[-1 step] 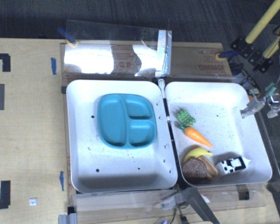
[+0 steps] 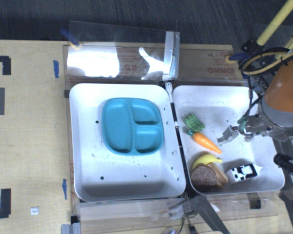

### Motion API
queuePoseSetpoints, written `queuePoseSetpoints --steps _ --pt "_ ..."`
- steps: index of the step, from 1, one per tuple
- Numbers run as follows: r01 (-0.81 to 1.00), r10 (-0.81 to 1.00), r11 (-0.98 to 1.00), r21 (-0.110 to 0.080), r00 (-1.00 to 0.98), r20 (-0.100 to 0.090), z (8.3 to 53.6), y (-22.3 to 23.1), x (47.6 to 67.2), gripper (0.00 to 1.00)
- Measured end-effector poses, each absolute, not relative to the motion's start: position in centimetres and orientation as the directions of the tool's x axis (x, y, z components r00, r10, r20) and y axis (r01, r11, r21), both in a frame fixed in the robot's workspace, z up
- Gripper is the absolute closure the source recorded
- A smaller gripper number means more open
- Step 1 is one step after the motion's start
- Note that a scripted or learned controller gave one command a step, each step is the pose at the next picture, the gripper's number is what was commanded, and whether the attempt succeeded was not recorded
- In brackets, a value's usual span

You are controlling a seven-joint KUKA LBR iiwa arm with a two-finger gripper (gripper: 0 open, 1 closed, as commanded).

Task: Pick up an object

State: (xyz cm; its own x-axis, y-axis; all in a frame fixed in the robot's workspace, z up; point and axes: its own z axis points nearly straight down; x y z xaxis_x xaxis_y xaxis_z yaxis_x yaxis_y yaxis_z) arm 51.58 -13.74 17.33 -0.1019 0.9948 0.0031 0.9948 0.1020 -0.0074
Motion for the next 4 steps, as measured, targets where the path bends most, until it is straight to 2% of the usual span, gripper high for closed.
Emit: queuePoseSetpoints --steps 1,2,3,4 --pt "0.964 0.964 0.267 0.006 -0.267 -0.002 8.8 -9.7 55.4 0.00" --pt "0.980 0.980 0.199 0.010 -0.199 -0.001 18.9 -4.9 53.8 0.00" --pt "0.986 0.986 0.168 0.008 -0.168 -0.003 8.8 -10.1 56.7 0.00" --pt "0.986 0.986 0.167 0.013 -0.167 -0.004 10.0 -10.2 56.8 1.00"
